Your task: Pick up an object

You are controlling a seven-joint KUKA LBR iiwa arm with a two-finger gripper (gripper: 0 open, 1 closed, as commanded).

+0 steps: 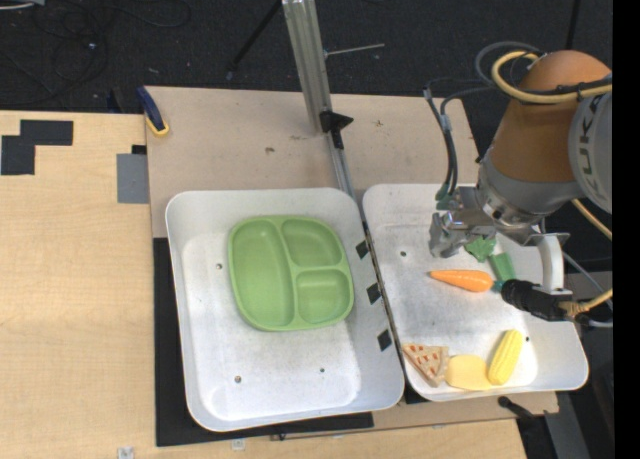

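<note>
Two shallow white bins side by side on the bench, left bin (200, 367) and right bin (400, 247), their inner rims nearly touching along a seam with small black clips. Plenty of bare floor in the left bin below and to the left of a green divided plate (290, 272), which lies flat near the middle with three compartments, all holding nothing. In the right bin, open white floor through the middle and along the near-left side; crowding only at the far right and the near edge. Orange carrot (462, 280) lying on its side in the upper half, pointed end toward the left, green top partly tucked under the arm. Along the near rim, a pizza slice (425, 360), a pale yellow rounded piece (465, 372) touching it, and a corn cob (505, 356) leaning just beside that. Gripper (455, 232) low over the far part of the right bin, just above the carrot and apart from it, nothing visible between the fingers; open or closed impossible to tell at this angle. A green object (483, 247) half hidden behind the wrist, hard to identify. Upright aluminium post (308, 57) behind the bins.
</note>
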